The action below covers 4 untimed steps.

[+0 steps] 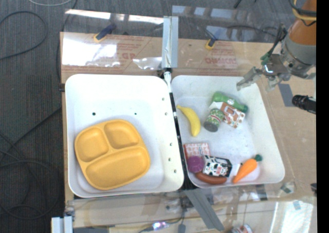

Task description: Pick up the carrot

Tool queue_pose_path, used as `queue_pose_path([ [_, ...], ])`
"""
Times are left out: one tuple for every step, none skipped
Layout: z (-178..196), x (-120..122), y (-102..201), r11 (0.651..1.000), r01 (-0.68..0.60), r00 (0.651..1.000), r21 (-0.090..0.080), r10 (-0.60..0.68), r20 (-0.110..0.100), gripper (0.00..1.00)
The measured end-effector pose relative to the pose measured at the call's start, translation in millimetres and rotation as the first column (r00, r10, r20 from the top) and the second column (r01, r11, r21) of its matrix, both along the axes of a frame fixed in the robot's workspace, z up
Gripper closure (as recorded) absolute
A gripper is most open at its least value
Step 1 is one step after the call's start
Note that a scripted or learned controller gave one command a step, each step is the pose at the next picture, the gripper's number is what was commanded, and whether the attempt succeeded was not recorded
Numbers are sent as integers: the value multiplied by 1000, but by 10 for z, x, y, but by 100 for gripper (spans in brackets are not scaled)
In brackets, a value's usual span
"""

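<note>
Bench w/ two white bins point(172, 124). We see gripper point(259, 78) over right bin's far right corner, fingers point(245, 81) spread apart, nothing btwn them. Carrot point(244, 169) well below gripper, at bin's near right corner, beside sausage point(209, 178). Yellow tray point(111, 153) far left of gripper.

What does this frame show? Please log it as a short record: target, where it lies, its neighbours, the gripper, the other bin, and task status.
target: carrot, orange with a green top
location: near right corner of the right bin
neighbours: sausage and cow-print carton to its left; banana and can farther up the bin
gripper: gripper above the bin's far right corner, fingers spread, nothing between them
left bin: left bin holds a yellow divided plate
status: carrot not yet picked up
</note>
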<state>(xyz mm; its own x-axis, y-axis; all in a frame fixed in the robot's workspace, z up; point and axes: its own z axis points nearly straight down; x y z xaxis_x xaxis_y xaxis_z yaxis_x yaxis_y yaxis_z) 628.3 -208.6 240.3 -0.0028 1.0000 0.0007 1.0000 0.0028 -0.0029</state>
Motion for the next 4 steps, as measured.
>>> queue_pose_path([
  [-1087, -514, -126, 995, -99, 995, 3, 99, -2, 0],
  [-1484, -1251, -57, 952, -305, 952, -1, 305, 25, 0],
  [-1493, -1375, -117, 761, -648, 761, -20, 648, 14, 0],
  [-1407, -1369, -105, 762, -648, 761, -15, 648, 15, 100],
])
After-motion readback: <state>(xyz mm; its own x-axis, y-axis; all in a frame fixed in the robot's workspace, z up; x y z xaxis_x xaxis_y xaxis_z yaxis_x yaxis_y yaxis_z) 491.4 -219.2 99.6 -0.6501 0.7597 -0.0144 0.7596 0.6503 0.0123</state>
